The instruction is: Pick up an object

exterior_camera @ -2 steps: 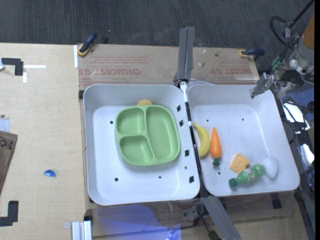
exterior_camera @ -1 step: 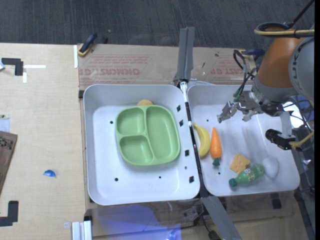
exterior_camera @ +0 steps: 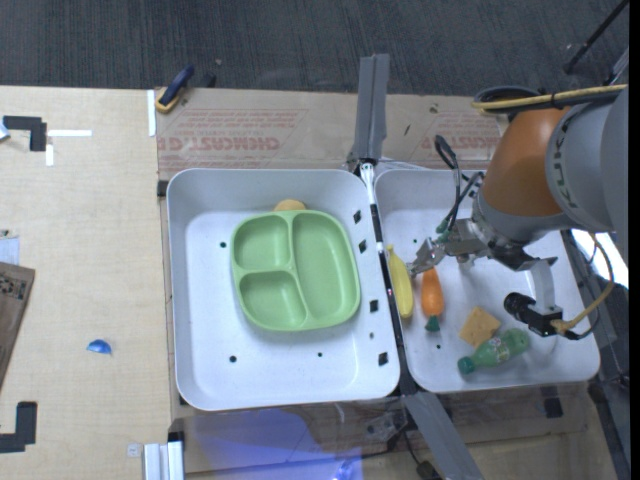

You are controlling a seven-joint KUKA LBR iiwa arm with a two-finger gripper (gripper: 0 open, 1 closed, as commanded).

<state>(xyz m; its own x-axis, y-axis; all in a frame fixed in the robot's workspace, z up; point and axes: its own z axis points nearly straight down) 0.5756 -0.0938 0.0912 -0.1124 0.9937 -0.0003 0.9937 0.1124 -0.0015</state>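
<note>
An orange plastic carrot with a green tip (exterior_camera: pixel 431 295) lies in the right white bin (exterior_camera: pixel 560 368), just below the pincer (exterior_camera: pixel 428 256), whose metal fingers look spread with nothing between them. A yellow plastic banana (exterior_camera: pixel 400 282) lies just left of it. Lower right sit a tan wedge-shaped block (exterior_camera: pixel 479 326) and a green plastic bottle (exterior_camera: pixel 494 353). Far left, a green three-compartment tray (exterior_camera: pixel 296 269) rests in the left white bin (exterior_camera: pixel 200 368). Mirrored red lettering on the cardboard sheet (exterior_camera: pixel 235 128) cannot be read.

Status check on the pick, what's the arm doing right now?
Tool low in right bin, above carrot. Nothing seen held. Banana close beside carrot, crowding it.
</note>
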